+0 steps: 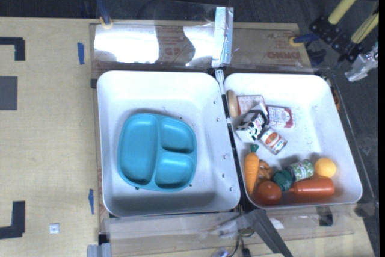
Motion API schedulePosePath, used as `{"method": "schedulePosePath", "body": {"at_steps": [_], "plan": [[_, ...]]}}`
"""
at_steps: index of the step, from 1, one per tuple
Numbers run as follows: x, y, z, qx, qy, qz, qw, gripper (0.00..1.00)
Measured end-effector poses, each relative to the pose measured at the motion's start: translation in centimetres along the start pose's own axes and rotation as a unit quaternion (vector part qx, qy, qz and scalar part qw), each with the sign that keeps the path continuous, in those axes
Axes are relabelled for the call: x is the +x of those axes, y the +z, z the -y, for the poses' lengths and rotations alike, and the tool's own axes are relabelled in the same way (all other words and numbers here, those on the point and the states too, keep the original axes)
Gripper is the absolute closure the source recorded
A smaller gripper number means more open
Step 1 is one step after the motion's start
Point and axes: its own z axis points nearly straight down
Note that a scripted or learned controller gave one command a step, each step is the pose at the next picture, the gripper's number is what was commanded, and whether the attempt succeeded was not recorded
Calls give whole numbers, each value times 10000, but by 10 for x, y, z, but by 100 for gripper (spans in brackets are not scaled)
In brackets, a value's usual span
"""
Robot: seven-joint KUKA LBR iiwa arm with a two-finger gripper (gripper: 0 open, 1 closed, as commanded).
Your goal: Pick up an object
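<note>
White left bin (114, 93) holds blue divided plate (157, 151), right bin (313, 90) has toy carrot (251, 168), tomato (267, 191), lemon (325, 167), small packets, gripper state cannot tell

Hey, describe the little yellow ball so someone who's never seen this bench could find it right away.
Look at the right bin of the two white bins, then down to the pile of toy food along its near edge. The yellow ball sits at the pile's far right, just above the long red sausage-shaped piece. It is the only plain yellow, round thing there.
</note>
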Motion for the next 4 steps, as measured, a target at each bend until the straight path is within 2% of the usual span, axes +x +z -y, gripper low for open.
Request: {"method": "schedulePosePath", "body": {"at_steps": [1, 2, 3, 4], "plan": [[66, 90, 11, 78, 514, -53, 9986, 100], [146, 139, 21, 97, 2721, -41, 9622, 100], [89, 58, 82, 37, 1819, -16, 9833, 100], [124, 33, 36, 29, -13, -28, 10000, 100]]}}
